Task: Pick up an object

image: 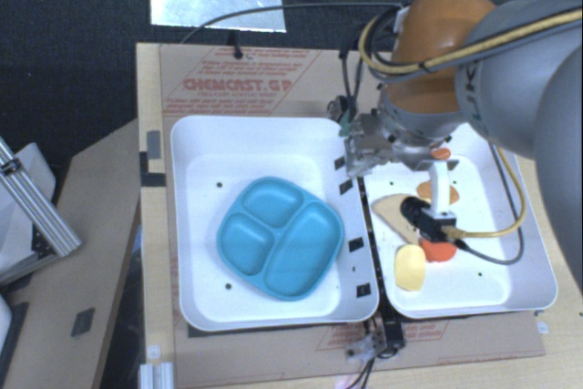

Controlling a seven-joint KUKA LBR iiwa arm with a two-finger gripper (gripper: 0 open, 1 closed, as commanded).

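Bench, two white bins. Left bin: blue divided plate. Right bin: yellow lump near; claw above far-left corner, grip unreadable.

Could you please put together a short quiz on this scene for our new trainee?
1. True or false: the blue divided plate lies in the right bin.
2. Multiple choice: what colour is the small item lying lowest in the camera view within the right bin? A yellow, B green, C purple.
3. Fill in: the plate is divided into ___ compartments.

Key: 1 false, it lies in the left bin; 2 A; 3 three.
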